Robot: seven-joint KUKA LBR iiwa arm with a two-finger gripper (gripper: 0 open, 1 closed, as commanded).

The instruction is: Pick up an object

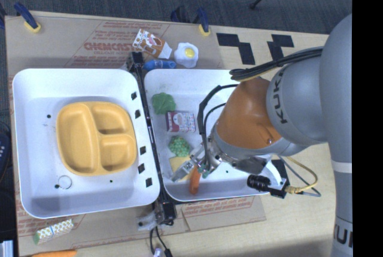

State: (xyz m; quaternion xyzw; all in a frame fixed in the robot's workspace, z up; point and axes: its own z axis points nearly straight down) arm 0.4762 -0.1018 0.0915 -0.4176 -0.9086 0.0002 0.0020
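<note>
The right bin (pixel 239 81) holds a green leafy piece (pixel 163 102), a red and white packet (pixel 181 121), a small green bumpy piece (pixel 178 145), a yellow wedge (pixel 177 163) and an orange carrot (pixel 194 181). My gripper (pixel 192 168) is low in the front left part of this bin, just above the carrot and beside the yellow wedge. The wrist, with its orange band (pixel 245 115), hides the bin's middle and right.
The left bin (pixel 27 130) holds a yellow divided plate (pixel 96 136). Behind the bins lie a small carton (pixel 146 41), a blue item (pixel 159 63) and a white and yellow egg toy (pixel 187 53). A wrapped packet (pixel 54 230) lies at the front left.
</note>
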